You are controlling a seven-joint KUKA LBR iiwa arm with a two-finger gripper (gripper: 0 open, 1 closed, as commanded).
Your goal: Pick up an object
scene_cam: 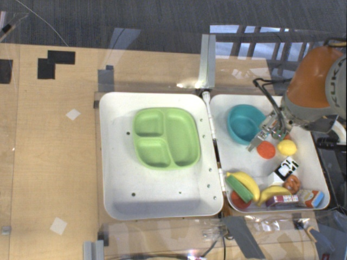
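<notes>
Orange-banded arm [314, 83] reaches into the right bin [314, 161], its hand [264, 137] low beside the teal bowl [245, 122], fingers narrowly parted, gripping nothing. Red disc [266, 150] just below it, lemon [287, 147] close by. Bananas [246, 183] lie along the bin's near edge. Green tray [165, 137] fills the left bin [116, 161].

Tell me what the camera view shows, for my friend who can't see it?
A grey and orange robot arm reaches from the right, its pincer low in the right bin, beside a teal bowl and an orange disc. Bananas and other toy food crowd that bin's front. The left bin holds a green divided plate.
</notes>
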